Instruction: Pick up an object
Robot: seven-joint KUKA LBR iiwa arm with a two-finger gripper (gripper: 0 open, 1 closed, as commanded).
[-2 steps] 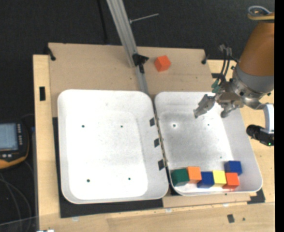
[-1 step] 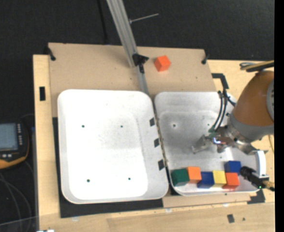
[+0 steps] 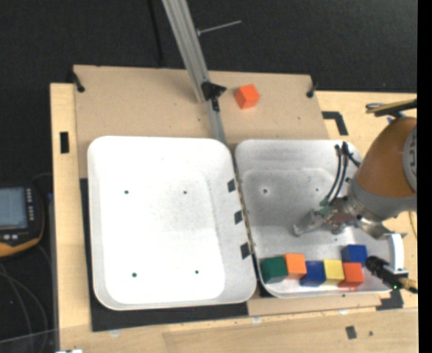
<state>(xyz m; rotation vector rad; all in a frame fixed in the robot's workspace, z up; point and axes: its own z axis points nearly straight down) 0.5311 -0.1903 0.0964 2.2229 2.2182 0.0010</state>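
My gripper [image 3: 308, 226] hangs over the middle of the right bin [image 3: 282, 166], reaching in from the right under the arm's orange band [image 3: 385, 164]. I see nothing held in it. A row of small blocks lies along this bin's front wall, just below the gripper: green [image 3: 273, 268], orange [image 3: 295, 262], blue [image 3: 313, 272], yellow [image 3: 334, 270], a second blue [image 3: 354, 253] and red [image 3: 352, 273]. The nearest blocks sit a short way in front of the gripper, apart from it.
The left bin [image 3: 164, 219] adjoins the right one. A lone orange cube [image 3: 246, 96] lies on the brown board behind the bins. A slanted metal rail [image 3: 190, 46] runs down to the bins' back junction. A handheld screen device [image 3: 6, 213] rests off the bench at far left.
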